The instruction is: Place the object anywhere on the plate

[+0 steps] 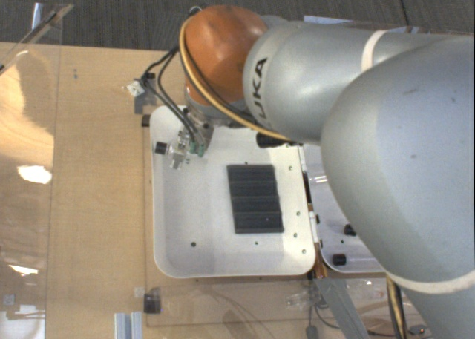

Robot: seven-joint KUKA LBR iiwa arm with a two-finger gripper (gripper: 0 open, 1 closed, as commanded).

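one dark ridged object (256, 198) flat in left bin (178, 245) — tool hidden, grip state unclear.

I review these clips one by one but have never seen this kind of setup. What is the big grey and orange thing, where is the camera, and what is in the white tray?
The camera is fixed above a bench, looking down at a slant. The large grey shape with the orange band is a robot arm reaching in from the right. Its pincer hangs over the upper left of a shallow white bin. Whether it grips anything is too unclear to tell. On the bin floor lies a dark ribbed rectangular plate. A second white bin sits to the right, mostly hidden by the arm.
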